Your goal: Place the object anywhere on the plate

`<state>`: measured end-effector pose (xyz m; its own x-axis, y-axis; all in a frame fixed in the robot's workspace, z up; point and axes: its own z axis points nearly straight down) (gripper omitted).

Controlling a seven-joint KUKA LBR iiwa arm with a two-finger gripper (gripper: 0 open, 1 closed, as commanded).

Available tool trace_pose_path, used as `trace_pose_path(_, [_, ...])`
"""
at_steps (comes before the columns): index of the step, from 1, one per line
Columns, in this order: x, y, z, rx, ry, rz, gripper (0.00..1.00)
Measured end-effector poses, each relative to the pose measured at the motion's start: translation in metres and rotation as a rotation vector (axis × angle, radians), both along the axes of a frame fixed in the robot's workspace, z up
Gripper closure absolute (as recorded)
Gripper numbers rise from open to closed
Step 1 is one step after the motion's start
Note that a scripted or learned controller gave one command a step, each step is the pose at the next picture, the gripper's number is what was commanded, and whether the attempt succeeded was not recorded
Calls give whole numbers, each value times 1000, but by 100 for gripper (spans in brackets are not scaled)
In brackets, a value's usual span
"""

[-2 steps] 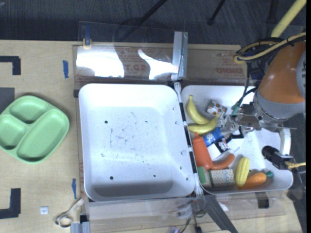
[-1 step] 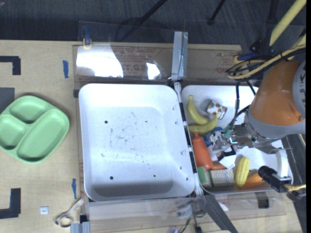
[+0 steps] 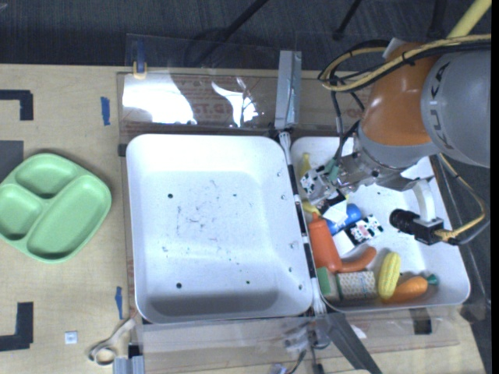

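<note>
Hovering over the right bin (image 3: pixel 456 287), gripper (image 3: pixel 337 179) — green plate (image 3: pixel 53 207) well apart.

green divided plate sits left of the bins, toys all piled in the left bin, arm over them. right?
One thing is off: the toys are piled in the right bin, not the left bin, as the camera view shows. The rest holds: the green divided plate sits left of the bins, and the arm is over the toys.
</note>
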<state>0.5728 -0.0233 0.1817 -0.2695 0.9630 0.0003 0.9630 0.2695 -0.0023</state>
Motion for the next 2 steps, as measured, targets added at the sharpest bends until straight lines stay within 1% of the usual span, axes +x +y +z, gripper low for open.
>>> trace_pose_path(1, [-70, 16, 0, 1, 3, 150, 100])
trace_pose_path(2, [-38, 33, -2, -5, 35, -4, 100])
